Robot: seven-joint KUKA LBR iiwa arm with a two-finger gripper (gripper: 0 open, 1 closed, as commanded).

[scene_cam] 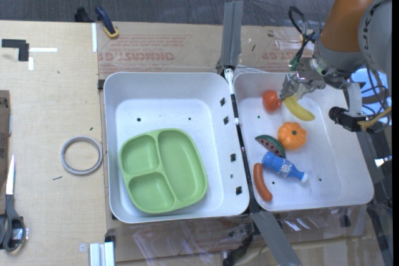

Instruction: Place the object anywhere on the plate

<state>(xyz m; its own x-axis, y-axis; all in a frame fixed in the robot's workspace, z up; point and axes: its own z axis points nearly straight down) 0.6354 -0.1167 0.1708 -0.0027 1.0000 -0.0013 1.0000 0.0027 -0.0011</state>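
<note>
A green three-compartment plate [163,169] lies in the left bin [124,87], towards its front. My gripper [292,91] hangs low over the back of the right bin [346,165]. It sits between a small red tomato [270,100] and the upper end of a yellow banana [300,109], close to both. Whether it touches either one is unclear. In front of them lie an orange pumpkin [292,135], a watermelon slice [270,143], a blue bottle [283,167] and a red sausage [262,182].
The grey arm with its orange band [346,22] comes in from the upper right, with cables beside it. A metal divider [230,40] stands between the bins at the back. On the bench at the left lie a tape ring [81,154] and scissors [11,221].
</note>
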